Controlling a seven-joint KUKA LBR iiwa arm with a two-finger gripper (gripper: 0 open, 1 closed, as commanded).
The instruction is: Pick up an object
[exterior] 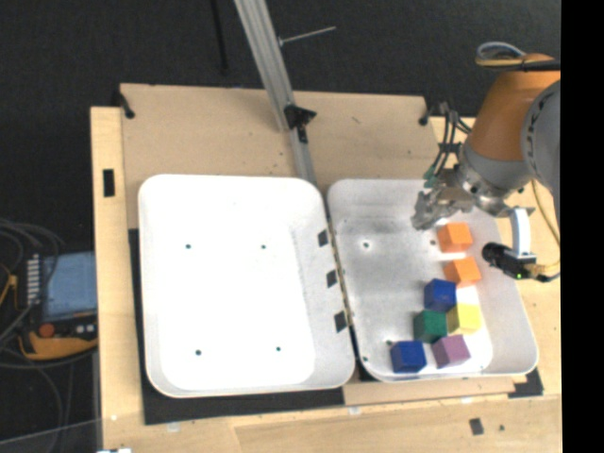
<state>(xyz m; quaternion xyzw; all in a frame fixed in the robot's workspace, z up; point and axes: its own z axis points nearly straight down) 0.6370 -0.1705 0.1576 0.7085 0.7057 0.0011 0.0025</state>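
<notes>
Small blocks lie in the right bin (377, 281), clustered toward 4 o'clock: two orange blocks (455, 237), two blue (439, 294), one green (430, 325), one yellow (467, 319), one purple (452, 349). They look light, rigid and flat-sided; opposite faces offer the best hold. The tool (429, 208) hovers at 10 o'clock of the upper orange block, holding nothing; its spread cannot be judged. No legible markings. The left bin (231, 281) shares the counter (368, 125).

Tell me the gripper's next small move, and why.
Probably a short shift toward the nearest orange block, then down. The gripper sits over bare floor of the right bin, just left of that block, with nothing between its fingers.
</notes>
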